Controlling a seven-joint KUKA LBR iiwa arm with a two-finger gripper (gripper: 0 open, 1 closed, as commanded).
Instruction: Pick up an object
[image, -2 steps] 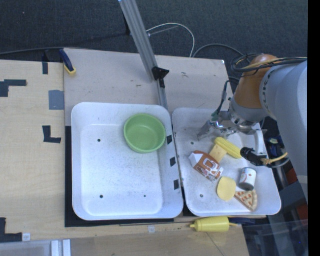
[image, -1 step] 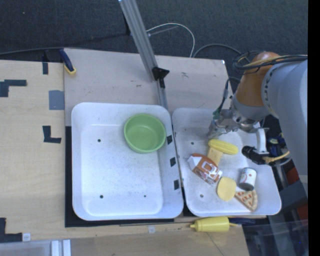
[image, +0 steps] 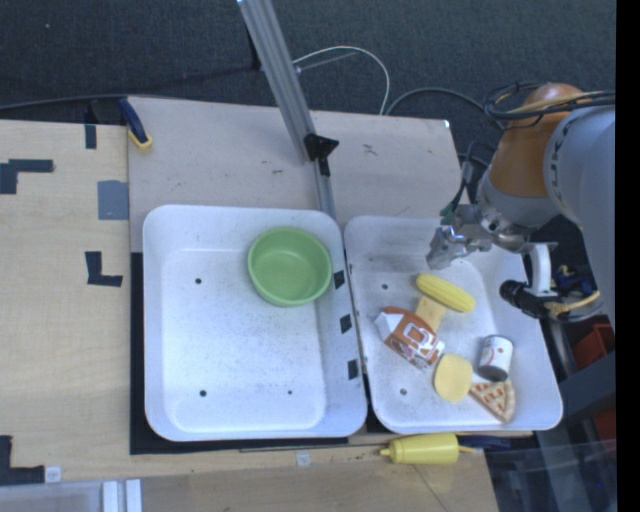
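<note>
Overhead, bench: pale wooden top (image: 230, 170), dark floor behind.
Right white plastic bin (image: 390, 250): yellow corn cob (image: 446, 294) near centre.
Metal two-finger gripper (image: 445, 250): over bin's far side, just above corn; finger spread unreadable.

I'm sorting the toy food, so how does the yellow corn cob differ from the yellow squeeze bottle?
The yellow corn cob lies inside the right white bin; the yellow squeeze bottle lies outside on the bench, along that bin's near edge. The cob is bumpy and rounded at both ends; the bottle is smooth with a narrow nozzle. Both are yellow and lie on their sides.
</note>
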